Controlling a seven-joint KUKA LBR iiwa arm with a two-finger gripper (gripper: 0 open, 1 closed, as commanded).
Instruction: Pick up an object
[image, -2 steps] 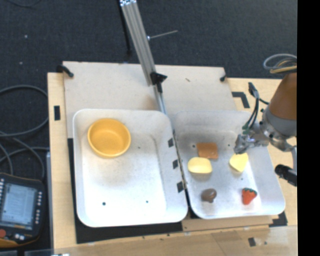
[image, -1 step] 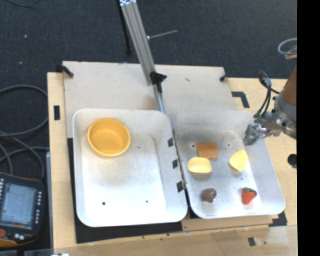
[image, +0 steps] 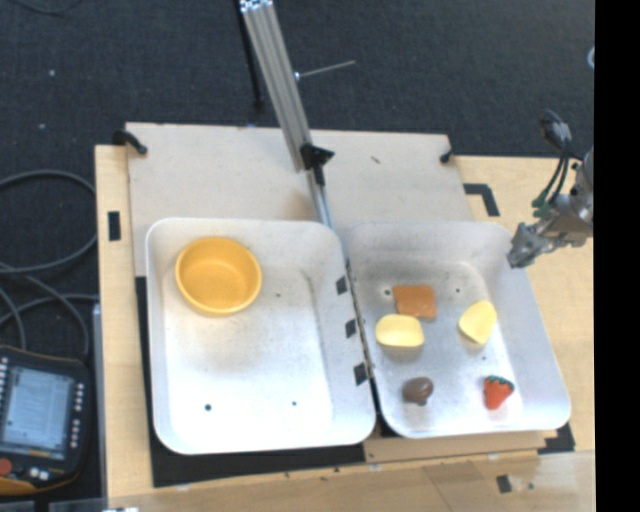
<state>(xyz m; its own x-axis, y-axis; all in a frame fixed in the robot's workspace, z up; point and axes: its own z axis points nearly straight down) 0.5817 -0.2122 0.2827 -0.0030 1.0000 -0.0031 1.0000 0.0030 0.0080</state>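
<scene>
A slanted overhead view of a wooden bench (image: 420, 160) carrying 2 shallow white bins side by side. On the far left, off the bench, a control pendant (image: 40, 410) with a lit screen rests beside looping cables.

The left bin (image: 250, 400) holds 1 yellow bowl (image: 219, 275), upright near its upper left corner. A metal rail (image: 283, 90) slants down from the top toward the seam between the bins.

The right bin (image: 530, 340) holds 5 small items, any of which could serve as the object to pick up: 1 brown block (image: 414, 301) near the middle, 1 pale yellow piece (image: 399, 331) just below it, 1 dark brown lump (image: 418, 389) lower down, 1 second yellow piece (image: 478, 322) further right, and 1 red strawberry-like toy (image: 498, 392) near the lower right corner.

At the right edge, the gripper (image: 524, 247) hovers over the upper right rim of the right bin, apart from every item. It holds nothing; whether the claw is open or closed cannot be told at this size.

Risks, as a judgement: the brown block and pale yellow piece lie almost touching, so a descent there could nudge both. The items look small and rounded and may slip free. A descent from the present spot would likely meet the bin's rim.
</scene>
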